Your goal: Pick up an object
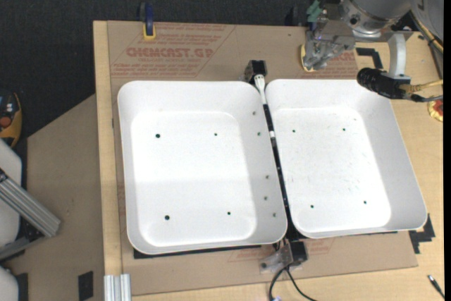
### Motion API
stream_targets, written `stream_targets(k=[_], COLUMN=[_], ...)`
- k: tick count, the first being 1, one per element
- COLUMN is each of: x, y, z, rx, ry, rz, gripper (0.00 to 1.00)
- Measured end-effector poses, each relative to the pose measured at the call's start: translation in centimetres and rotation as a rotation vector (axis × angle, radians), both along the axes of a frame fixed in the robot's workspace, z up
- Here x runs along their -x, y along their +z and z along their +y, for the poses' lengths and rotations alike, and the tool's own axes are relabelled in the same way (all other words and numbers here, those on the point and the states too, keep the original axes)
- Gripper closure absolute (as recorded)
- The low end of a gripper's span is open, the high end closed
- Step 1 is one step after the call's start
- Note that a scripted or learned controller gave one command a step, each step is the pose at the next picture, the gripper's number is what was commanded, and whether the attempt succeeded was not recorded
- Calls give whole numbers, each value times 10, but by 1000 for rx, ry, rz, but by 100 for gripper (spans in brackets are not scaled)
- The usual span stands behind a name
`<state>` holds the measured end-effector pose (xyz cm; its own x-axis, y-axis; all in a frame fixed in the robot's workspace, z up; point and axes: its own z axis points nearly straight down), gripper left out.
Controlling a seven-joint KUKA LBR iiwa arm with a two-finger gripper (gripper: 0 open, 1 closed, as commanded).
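Note:
My gripper (323, 57) hangs above the bench's far edge, just beyond the back rim of the right bin (399, 151). A small pale tan thing (308, 60) shows right beside the gripper's tip, over the brown board. Whether it is held or lies on the board cannot be told. The left bin (125, 151) sits to the left, away from the arm. Both bins show white floors with a few small dark dots.
A black clip (255, 71) sits at the back of the seam between the bins, and another (293, 253) with a cable at the front. A blue clamp (146, 15) holds the brown board (183, 46) at the back left.

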<state>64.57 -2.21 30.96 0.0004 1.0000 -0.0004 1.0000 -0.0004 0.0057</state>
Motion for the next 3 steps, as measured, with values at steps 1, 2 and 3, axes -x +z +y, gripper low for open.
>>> stream_targets(k=[1, 2, 3], x=[33, -4, 6], y=[8, -66, 138], z=[39, 75, 127], rx=[-2, -1, -5], ry=[5, 4, 6], rz=[8, 12, -16], gripper=[100, 100, 100])
